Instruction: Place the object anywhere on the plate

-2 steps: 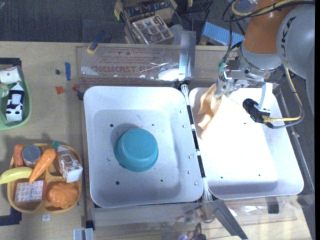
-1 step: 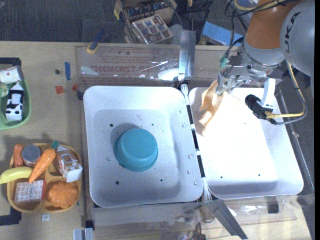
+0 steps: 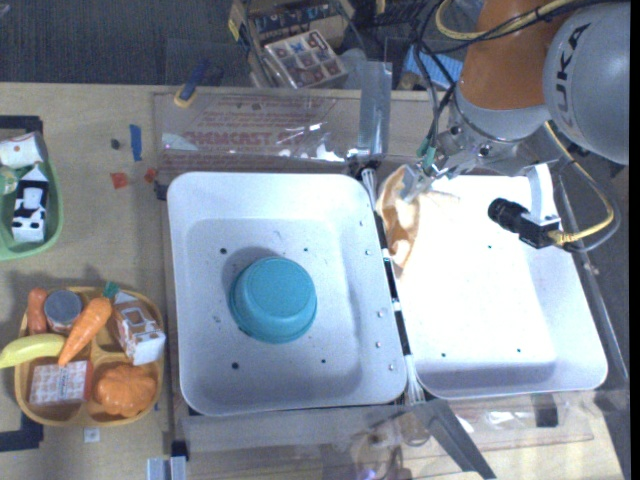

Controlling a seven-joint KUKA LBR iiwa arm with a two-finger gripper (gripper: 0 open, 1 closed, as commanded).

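We saw two white bins: the left bin [image 3: 200, 218] carried a teal-blue plate [image 3: 274, 299], and the right bin [image 3: 500, 308] glared bright white. At its upper left edge lay a tan-orange object [image 3: 400, 223]. The arm [image 3: 560, 48] was grey with an orange band. At lower left of the frame, a yellow tray [image 3: 20, 393] held an orange carrot [image 3: 85, 330] and a yellow banana [image 3: 30, 349]. A green dish [image 3: 50, 230] held a black-and-white toy [image 3: 30, 213].
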